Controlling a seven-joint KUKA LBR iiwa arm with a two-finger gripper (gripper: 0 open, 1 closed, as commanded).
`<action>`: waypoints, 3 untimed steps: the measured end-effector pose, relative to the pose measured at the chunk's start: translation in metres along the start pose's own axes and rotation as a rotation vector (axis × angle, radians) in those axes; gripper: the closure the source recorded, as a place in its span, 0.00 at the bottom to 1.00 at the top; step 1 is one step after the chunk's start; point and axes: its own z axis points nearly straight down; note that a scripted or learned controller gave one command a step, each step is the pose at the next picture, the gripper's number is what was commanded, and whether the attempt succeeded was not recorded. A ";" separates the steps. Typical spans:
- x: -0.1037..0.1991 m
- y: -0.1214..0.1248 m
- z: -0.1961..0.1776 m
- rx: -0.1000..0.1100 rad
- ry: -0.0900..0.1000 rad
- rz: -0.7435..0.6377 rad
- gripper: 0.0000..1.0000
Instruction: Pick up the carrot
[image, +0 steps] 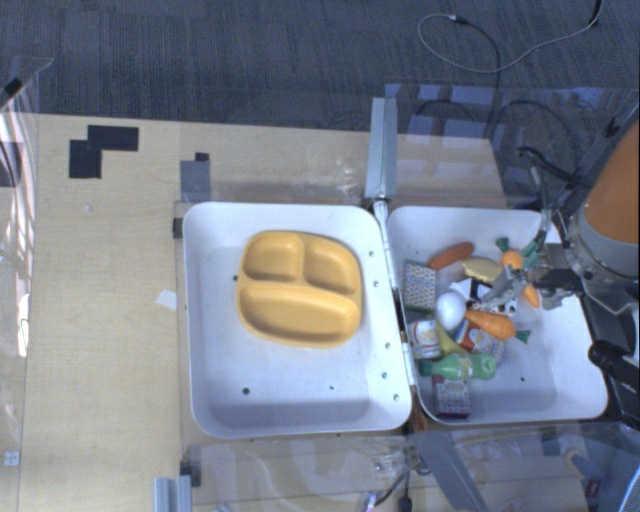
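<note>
An orange carrot (489, 322) with a green leafy end lies near the middle of the right bin (565, 400), among other toy foods. My gripper (507, 290) hangs right above it, reaching in from the right, with the grey wrist behind it. It is too small and dark against the clutter to tell how it stands. A second small orange piece with a green top (513, 259) sits just behind the gripper.
A yellow divided plate (300, 285) lies in the left bin (215, 400). Around the carrot are a red sausage (451, 255), a white egg (450, 308), a small can (427, 338), a green bottle (460, 367) and a dark box (452, 398).
</note>
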 end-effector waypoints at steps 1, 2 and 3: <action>-0.053 0.053 0.083 0.000 0.000 -0.046 0.00; -0.087 0.052 0.163 -0.015 -0.002 -0.061 0.00; -0.085 0.060 0.174 -0.024 0.000 -0.051 0.00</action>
